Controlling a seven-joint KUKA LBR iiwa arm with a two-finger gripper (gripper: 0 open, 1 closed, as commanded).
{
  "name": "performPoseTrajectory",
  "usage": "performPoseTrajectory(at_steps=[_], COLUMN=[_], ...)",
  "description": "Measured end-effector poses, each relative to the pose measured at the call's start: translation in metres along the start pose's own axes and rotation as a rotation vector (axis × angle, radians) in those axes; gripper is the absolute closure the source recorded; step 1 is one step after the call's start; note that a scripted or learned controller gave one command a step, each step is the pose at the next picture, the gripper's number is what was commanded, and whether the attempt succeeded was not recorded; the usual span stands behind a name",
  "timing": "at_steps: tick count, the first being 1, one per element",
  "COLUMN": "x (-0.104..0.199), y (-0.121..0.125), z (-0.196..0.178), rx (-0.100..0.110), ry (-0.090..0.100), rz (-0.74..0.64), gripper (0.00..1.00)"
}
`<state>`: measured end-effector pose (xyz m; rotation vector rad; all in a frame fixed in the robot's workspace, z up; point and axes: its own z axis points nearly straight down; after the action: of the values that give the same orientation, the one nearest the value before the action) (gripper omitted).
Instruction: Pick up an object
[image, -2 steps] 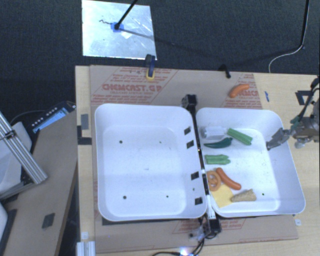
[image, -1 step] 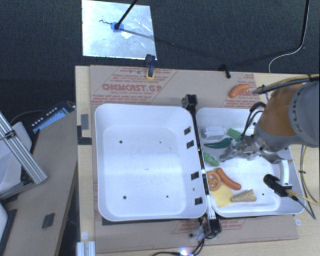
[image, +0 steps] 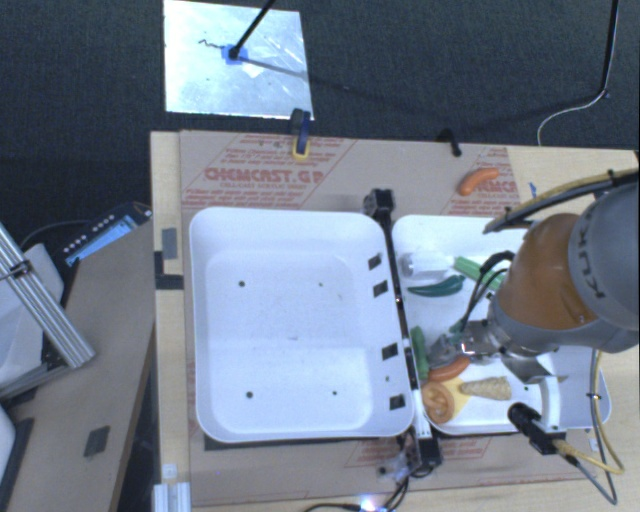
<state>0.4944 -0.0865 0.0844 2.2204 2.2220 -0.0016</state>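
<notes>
Cardboard (image: 330, 165) printed "CHEMCAST GP" underlies both bins; claw (image: 452, 350), seemingly narrow, hovers over toy food.

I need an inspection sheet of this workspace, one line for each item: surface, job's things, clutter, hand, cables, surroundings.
Surface: bench with printed board bearing the left bin and right bin, side by side.
Job's things: in the right bin, a green pod, orange round piece, pale cone, white item.
Clutter: orange sausage-shaped toy on the board beyond the right bin; yellow and blue clamp.
Hand: low over the right bin's near part; finger state unclear.
Cables: white cable at top right; yellow cable at lower right.
Surroundings: dark carpet, shiny sheet, metal frame at left.
</notes>
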Motion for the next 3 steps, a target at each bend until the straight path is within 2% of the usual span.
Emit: performPoseTrajectory(at_steps=[1,2,3], x=[-0.001,-0.026,-0.034], y=[0.004,-0.007,-0.008], z=[-0.011,-0.057,-0.053], rx=[-0.005,-0.006,-0.002], ry=[0.001,-0.001,0.0], rz=[-0.002,0.001,-0.001], gripper=[1.0,1.0,1.0])
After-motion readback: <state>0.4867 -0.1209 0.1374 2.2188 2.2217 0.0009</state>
